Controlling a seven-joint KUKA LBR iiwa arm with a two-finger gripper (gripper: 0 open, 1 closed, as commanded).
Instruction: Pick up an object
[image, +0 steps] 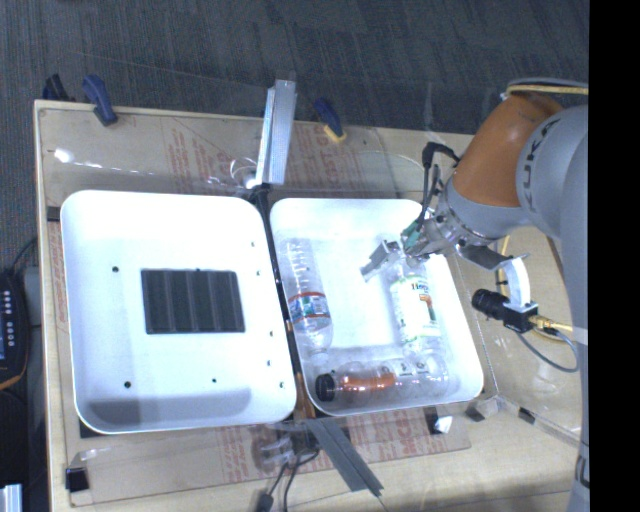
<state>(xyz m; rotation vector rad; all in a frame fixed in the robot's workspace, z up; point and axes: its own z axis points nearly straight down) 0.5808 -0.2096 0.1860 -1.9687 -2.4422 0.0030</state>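
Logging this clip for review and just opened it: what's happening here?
A grey and orange robot arm reaches in from the right over the right bin, with its gripper low near the top of a bottle with a white label. Nothing is visibly lifted. A clear water bottle lies along the bin's left side and a bottle with a dark cap lies along its near edge. The left bin holds a dark ribbed rectangle.

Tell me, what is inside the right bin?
Inside the right bin: three clear bottles and the claw. The claw covers the top of one bottle.
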